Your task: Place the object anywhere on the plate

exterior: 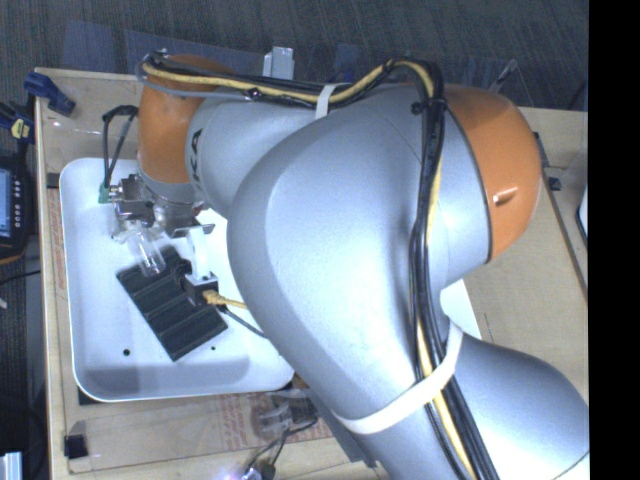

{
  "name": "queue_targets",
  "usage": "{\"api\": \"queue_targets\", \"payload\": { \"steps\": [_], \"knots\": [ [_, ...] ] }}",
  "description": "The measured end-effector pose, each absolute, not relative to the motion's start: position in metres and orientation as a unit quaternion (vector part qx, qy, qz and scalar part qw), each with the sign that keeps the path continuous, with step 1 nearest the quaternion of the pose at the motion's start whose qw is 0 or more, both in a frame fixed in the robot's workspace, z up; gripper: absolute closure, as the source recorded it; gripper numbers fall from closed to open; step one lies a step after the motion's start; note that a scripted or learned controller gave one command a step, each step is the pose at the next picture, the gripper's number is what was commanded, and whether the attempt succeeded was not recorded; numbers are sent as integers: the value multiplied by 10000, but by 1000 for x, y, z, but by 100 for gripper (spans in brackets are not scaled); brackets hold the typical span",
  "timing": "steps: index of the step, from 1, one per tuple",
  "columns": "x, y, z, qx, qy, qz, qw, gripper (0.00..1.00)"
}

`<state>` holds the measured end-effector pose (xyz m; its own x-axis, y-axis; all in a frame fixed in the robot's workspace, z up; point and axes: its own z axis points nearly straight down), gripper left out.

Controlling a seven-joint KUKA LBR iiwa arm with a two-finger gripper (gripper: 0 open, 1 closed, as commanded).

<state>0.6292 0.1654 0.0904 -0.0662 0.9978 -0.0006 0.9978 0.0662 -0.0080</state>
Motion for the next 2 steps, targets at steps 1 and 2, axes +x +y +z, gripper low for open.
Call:
{"api": "queue_targets", "payload": {
  "steps": [1, 2],
  "knots": [
    [562, 125, 95, -7253, -6885, -11, -10, 100],
    [489, 66, 192, -6230, -7822, 15, 20, 100]
  ]
}}
